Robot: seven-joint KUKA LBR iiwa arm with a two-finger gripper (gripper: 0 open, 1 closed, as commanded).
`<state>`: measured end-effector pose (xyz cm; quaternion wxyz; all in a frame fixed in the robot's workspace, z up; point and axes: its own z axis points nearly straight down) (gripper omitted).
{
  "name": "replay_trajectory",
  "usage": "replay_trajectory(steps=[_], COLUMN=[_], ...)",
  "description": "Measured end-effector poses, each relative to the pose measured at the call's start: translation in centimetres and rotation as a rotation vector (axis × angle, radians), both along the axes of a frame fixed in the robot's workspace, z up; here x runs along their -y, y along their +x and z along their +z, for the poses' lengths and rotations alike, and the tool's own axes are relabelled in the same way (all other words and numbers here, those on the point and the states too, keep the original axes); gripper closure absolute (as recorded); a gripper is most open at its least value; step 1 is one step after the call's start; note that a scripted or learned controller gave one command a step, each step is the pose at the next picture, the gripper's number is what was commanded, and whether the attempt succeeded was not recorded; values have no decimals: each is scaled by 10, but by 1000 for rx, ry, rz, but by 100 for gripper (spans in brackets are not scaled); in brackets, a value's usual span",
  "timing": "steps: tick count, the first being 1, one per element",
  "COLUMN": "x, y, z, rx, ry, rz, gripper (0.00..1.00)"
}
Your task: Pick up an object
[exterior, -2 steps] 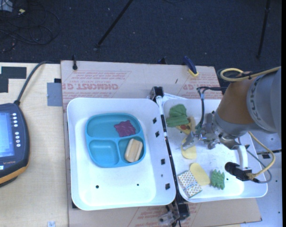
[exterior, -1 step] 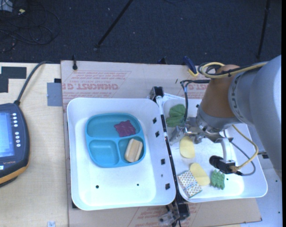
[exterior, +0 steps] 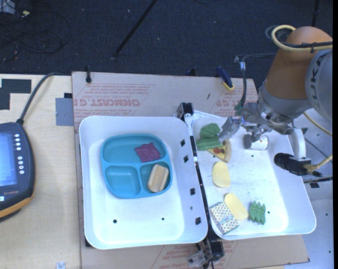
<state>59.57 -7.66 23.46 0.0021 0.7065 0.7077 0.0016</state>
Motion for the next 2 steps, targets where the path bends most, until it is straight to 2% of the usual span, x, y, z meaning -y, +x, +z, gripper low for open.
replay_trajectory(steps=[1, 2], x=[27, 22], y=[-61, 3], z=[-53, -145], rx=[-13, 1], ry=[3, 0], rz=[-4, 1], gripper=[0, 0])
